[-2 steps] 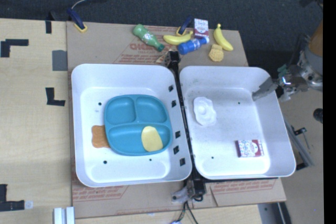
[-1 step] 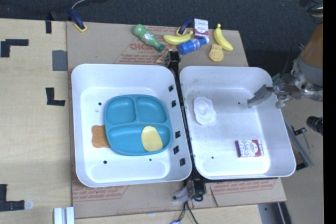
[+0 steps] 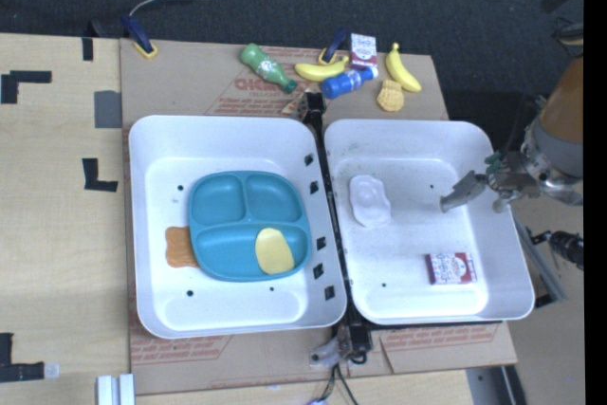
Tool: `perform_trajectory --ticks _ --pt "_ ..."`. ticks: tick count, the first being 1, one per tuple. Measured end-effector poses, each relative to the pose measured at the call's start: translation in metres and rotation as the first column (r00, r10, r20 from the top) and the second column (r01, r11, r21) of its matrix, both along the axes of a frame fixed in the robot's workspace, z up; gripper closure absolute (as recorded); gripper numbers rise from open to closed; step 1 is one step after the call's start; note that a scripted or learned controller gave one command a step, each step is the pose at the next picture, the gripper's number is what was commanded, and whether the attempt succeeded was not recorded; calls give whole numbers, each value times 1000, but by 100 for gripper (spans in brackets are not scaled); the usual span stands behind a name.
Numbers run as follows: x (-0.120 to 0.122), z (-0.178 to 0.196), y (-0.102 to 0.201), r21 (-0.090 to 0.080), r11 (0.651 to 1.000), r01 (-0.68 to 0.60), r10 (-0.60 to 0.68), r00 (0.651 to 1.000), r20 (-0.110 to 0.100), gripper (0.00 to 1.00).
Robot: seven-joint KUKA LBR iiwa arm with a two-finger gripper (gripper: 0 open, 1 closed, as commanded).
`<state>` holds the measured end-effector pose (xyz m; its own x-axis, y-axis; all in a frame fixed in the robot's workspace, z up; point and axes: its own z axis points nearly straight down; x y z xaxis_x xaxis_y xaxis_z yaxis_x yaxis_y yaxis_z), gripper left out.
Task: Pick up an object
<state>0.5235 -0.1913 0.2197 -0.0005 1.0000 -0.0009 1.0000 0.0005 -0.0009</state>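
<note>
1. Where the bench (image 3: 57, 232) carries them side by side, the two shallow white bins take up most of the view: the left bin (image 3: 156, 156) and the right bin (image 3: 474, 147), meeting along a dark seam in the middle.
2. At the right edge, the grey arm (image 3: 560, 156) with its orange band reaches in over the right bin's right-hand wall.
3. A blue divided plate (image 3: 232, 209) lies in the middle of the left bin, with three compartments.
4. The gripper (image 3: 463, 193) hangs over the right part of the right bin, its grey fingers pointing left and slightly down; nothing sits between them, and whether they stand wide or narrow cannot be told from this slant.
5. A whitish, translucent object (image 3: 369, 200) rests on the right bin's floor near the seam, left of the gripper and clearly apart from it.
6. A small red and white packet (image 3: 449, 267) lies flat in the right bin, nearer the front wall, below and a little left of the gripper, also untouched.
7. A yellow rounded piece (image 3: 275, 251) sits in the plate's lower right compartment.
8. An orange-brown flat piece (image 3: 178, 248) lies on the left bin's floor, touching the plate's left rim.
9. Behind the bins, on the cardboard, lies a cluster of small toys: a green bottle (image 3: 267, 67), two bananas (image 3: 402, 69), a blue item (image 3: 343, 83) and a small carton (image 3: 363, 47).
</note>
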Motion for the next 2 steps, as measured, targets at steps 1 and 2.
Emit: perform_trajectory --ticks 1,2 --pt "-22 1 15 0 1000 0 0 1000 0 0" --pt "-30 -23 18 1 1000 0 0 1000 0 0"
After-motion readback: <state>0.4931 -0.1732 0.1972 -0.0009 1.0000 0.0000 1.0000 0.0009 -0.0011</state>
